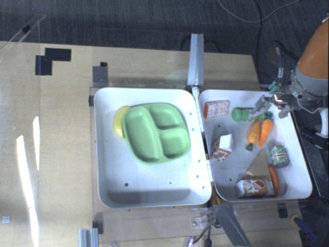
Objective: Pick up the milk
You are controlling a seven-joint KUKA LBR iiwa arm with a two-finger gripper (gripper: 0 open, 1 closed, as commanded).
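The milk (pixel 222 146), a small white carton with a brown and red lower part, lies near the left wall of the right bin (pixel 300 153), about midway down it. My gripper (pixel 267 105) hangs over the bin's upper right part, just above the two carrots (pixel 260 131) and beside a green object (pixel 240 115). It is well to the upper right of the milk and apart from it. The arm's orange band (pixel 314 60) comes in from the right edge.
The right bin also holds a red-orange box (pixel 216 108) at top left, a green can (pixel 278 156), a brown-labelled bottle (pixel 254 188) and a sausage (pixel 274 179) near the front. In the left bin (pixel 103 153) a green divided tray (pixel 156 131) lies over a yellow item (pixel 120 121).
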